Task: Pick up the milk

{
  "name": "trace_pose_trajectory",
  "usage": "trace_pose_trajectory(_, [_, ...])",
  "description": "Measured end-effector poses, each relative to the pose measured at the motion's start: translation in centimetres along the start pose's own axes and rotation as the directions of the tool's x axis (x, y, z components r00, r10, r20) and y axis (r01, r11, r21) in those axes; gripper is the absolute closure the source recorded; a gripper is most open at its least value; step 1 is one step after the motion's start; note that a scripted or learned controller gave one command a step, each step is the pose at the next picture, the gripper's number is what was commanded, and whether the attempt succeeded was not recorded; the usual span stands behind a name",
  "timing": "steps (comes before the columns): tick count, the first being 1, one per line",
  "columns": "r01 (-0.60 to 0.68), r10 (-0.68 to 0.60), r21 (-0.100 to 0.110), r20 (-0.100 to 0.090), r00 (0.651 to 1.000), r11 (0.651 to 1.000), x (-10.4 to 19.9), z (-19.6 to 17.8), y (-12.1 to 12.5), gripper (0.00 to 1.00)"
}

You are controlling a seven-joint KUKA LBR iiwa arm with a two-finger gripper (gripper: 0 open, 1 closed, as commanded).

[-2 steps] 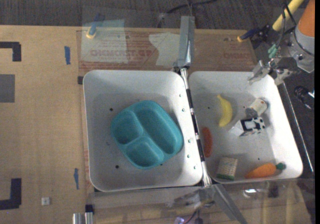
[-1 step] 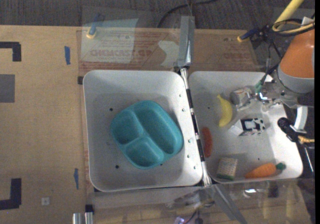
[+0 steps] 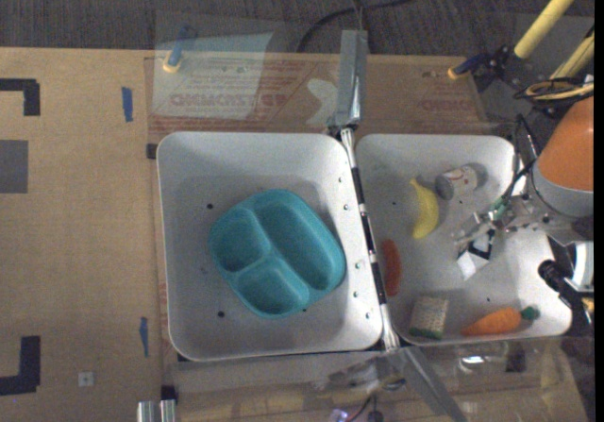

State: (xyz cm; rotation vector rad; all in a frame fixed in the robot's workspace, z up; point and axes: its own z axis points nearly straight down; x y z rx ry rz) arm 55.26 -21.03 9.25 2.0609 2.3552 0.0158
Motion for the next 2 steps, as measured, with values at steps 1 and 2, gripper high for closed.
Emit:
trace_pose_trajectory(1, [-0.006,0.006,-0.006,0.005,1.000,1.000,-0.5,-1.2,0.0,1.00])
trace_pose_trajectory(2, [-0.059,0.059,0.014,-0.001,0.998,0.998,7.9,-10.6,-1.4,1.00])
